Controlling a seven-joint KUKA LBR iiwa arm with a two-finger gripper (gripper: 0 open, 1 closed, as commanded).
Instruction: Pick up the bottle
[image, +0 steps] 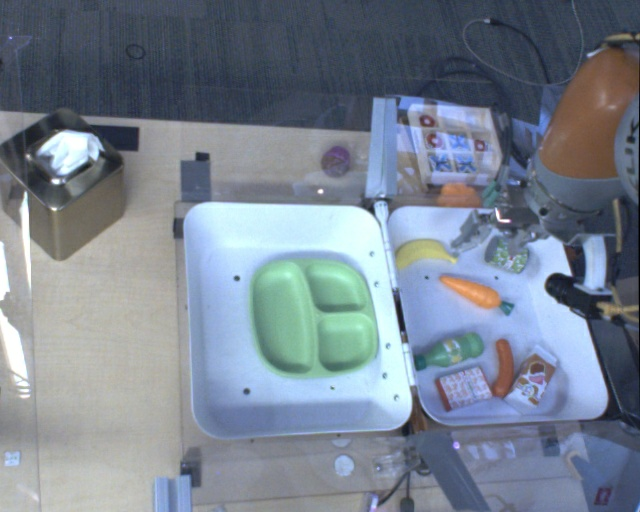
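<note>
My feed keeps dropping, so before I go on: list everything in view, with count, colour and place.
shallow plastic bins: 2, white, side by side; left, right
divided plastic tray: 1, green, left bin
small plastic bottle: 1, green with yellow, right bin, front left
toy carrot: 1, orange, right bin, middle
toy banana: 1, yellow, right bin, back left
toy sausage: 1, red, right bin, front
small carton: 1, red, right bin, front
tissue box: 1, metallic, bench left
gripper: 1, grey, over right bin's back

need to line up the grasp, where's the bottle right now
The bottle lies on its side in the right bin, near its front left corner, between the carrot above it and the small red box just below.
</note>
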